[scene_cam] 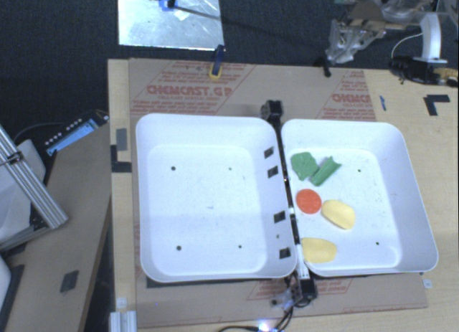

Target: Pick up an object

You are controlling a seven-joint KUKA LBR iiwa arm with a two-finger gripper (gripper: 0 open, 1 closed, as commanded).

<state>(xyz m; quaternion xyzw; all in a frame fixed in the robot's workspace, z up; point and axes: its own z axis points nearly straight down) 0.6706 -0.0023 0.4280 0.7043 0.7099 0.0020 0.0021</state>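
The right bin (401, 180) holds several small objects along its left side: a green piece (313, 167), a flat red-orange disc (308, 201), a yellow lump (338, 214) and a second yellow lump (318, 249) near the front wall. My gripper (341, 49) hangs at the upper right, well above and behind the right bin, over the cardboard's back edge. Nothing shows between its fingers, and their spread is unclear at this angle.
The left bin (204, 194) sits beside the right one, joined by a black clamp strip (285, 194). A shiny metal sheet (170, 6) lies at the back. A yellow-and-blue clip (216, 65) sits on the cardboard's back edge. An aluminium frame (29, 187) stands at the left.
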